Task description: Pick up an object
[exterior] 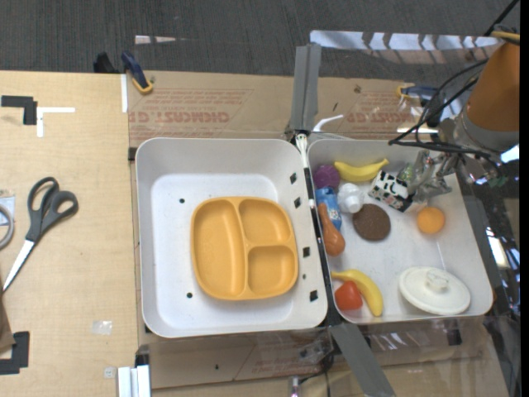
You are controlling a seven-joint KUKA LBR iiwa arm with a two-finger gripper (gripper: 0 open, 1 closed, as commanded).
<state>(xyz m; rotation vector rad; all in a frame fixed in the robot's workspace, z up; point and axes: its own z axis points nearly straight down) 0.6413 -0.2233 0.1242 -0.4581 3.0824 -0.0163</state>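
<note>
The small black-and-white cow toy (390,190) lies tilted just right of the curved yellow plastic banana (361,169).

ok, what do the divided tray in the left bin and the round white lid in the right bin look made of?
Divided tray: looks like moulded plastic, even orange-yellow, matte with a soft sheen, rounded compartment ridges. Round white lid: glossy white with a centre knob and bright highlights; could be glazed ceramic or hard plastic, the look leaves it open.
</note>
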